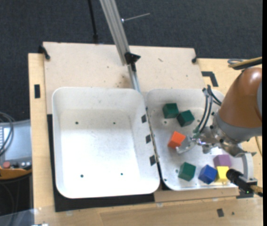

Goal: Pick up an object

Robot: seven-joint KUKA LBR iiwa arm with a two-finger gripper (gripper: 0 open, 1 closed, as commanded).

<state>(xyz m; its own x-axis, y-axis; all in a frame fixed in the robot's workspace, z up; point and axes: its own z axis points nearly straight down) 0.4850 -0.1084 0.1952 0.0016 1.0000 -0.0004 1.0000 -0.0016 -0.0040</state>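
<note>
The right bin [161,173] holds several small blocks. An orange block [176,139] lies near its middle, and my gripper [186,146] sits low right beside it, at its lower right edge. Two green blocks [170,110] [185,118] lie further back. A third green block [187,171], a blue block [208,174], a yellow block [223,174] and a purple block [223,160] lie along the front of the bin. The arm's wrist [239,112] covers the bin's right side.
The left bin [60,126] stands beside the right one, their walls meeting at the middle. A metal post [117,29] slants up from behind the bins. A control pendant [6,149] and cables lie off the bench's left edge.
</note>
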